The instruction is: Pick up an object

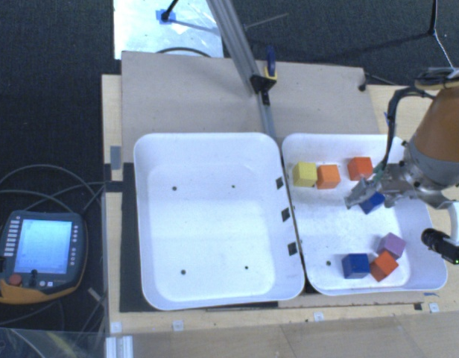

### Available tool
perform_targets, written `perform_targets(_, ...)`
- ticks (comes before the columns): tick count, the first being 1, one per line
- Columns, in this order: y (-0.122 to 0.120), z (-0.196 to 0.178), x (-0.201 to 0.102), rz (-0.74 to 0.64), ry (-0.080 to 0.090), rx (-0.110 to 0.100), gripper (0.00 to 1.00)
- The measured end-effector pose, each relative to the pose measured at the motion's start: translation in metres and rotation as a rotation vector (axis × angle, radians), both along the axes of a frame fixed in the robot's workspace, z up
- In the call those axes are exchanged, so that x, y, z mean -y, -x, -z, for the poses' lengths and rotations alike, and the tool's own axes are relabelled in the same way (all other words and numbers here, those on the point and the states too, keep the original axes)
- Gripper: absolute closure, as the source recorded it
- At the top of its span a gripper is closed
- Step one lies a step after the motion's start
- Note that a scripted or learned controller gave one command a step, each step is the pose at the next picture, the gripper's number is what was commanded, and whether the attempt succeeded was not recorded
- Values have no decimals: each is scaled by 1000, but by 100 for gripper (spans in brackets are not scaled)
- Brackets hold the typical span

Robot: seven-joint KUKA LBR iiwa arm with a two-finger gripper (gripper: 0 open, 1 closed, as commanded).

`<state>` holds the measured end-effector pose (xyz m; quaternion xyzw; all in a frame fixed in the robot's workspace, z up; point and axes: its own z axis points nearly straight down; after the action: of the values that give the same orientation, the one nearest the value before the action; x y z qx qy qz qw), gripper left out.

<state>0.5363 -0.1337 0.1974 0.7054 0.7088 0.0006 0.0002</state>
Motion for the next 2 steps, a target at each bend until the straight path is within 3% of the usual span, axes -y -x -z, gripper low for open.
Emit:
perform_targets(1, 0, 0, 0, 1, 0, 1, 0)
perform_targets(2, -4, 56, -9, 2, -1, -5, 0)
